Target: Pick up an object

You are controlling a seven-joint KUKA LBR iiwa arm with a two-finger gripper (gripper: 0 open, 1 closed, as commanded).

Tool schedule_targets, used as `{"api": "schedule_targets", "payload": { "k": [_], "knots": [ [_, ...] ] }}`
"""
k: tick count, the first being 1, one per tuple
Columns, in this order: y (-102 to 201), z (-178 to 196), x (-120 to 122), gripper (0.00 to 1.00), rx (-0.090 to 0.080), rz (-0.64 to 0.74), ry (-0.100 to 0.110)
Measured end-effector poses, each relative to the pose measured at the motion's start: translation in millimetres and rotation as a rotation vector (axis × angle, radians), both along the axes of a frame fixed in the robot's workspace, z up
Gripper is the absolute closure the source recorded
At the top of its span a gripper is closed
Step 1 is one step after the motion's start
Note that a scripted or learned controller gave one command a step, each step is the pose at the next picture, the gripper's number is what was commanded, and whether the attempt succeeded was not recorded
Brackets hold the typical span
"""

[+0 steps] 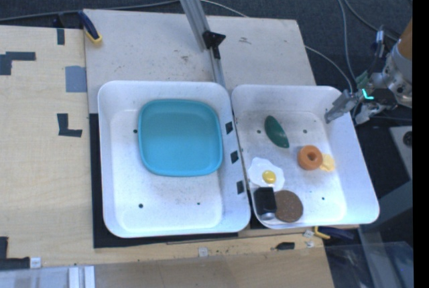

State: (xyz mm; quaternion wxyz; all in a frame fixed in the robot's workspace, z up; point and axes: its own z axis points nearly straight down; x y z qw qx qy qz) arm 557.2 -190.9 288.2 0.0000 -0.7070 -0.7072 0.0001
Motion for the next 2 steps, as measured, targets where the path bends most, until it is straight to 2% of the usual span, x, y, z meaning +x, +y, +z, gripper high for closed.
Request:
{"api": "schedule_targets", "payload": {
  "k": [1, 2],
  "knots": [
    [0.0, -0.1, 0.0, 0.0, 0.0, 0.0, 0.0],
    [2.9, -42.8, 0.6, 0.0, 0.001, 0.0, 0.004]
  ]
}}
